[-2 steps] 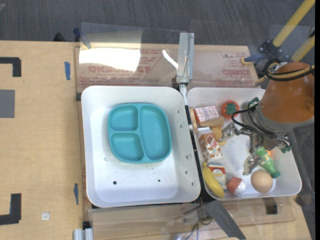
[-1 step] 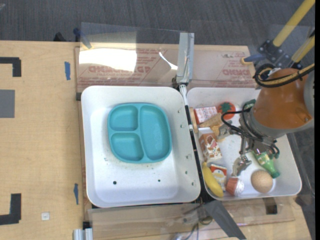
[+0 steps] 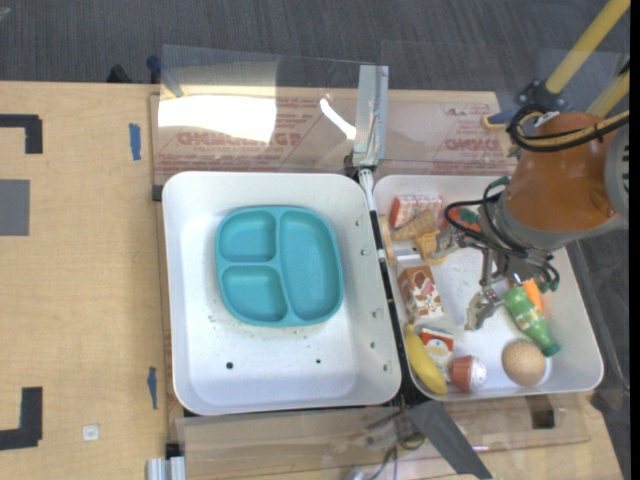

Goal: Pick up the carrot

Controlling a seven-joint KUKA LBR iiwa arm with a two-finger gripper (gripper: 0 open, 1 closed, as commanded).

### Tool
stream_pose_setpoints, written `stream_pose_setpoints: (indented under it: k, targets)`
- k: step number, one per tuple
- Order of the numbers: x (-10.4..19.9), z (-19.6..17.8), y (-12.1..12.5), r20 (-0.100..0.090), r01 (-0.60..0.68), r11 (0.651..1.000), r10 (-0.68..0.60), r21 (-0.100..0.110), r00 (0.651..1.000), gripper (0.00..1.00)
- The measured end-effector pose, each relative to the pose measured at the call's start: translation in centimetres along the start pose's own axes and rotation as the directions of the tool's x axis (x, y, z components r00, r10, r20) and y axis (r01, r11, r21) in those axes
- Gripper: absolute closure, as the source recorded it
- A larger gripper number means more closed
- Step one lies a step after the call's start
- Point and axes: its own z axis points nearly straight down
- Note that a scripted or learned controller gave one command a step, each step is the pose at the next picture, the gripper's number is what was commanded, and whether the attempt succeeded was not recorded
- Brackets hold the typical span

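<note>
— Gripper [image 3: 483, 306] first, please: where was it in the camera view?

— It was low in the right bin [image 3: 585, 353], near the middle of it, under the orange band of the arm [image 3: 555, 183]. I could not tell if it was open or closed, because cables and the wrist covered much of it.

— And the carrot?

— The carrot [image 3: 530, 313] lay in the same bin, just beside the gripper on its right side. Its green part pointed toward the near right corner, and only a small orange part was visible at the upper end. I could not tell if the gripper touched it.

— What else was in that bin?

— A banana [image 3: 425, 363] lay along the near left wall, and a tan egg-shaped thing [image 3: 523, 361] was near the carrot's green end. Two snack packets [image 3: 415, 213] were on the left side.

— And the left bin [image 3: 190, 298]?

— It held a teal plate [image 3: 280, 266] with three compartments.
</note>
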Motion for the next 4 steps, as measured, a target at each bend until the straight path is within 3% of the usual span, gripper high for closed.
stream_pose_setpoints:
  k: [1,2,3,4]
  targets:
    - [1.9,1.1,-8.2,-0.025,0.049,0.999,-0.049,-0.008,0.998,0.0]
    - [1.5,0.2,-7.8,-0.017,0.05,0.999,-0.05,-0.011,0.999,1.0]
    - [-1.1,-6.3,-3.1,-0.024,0.077,0.997,-0.077,-0.014,0.997,1.0]
    - [0.7,-0.7,-8.5,-0.024,0.453,0.891,-0.454,-0.031,0.891,1.0]
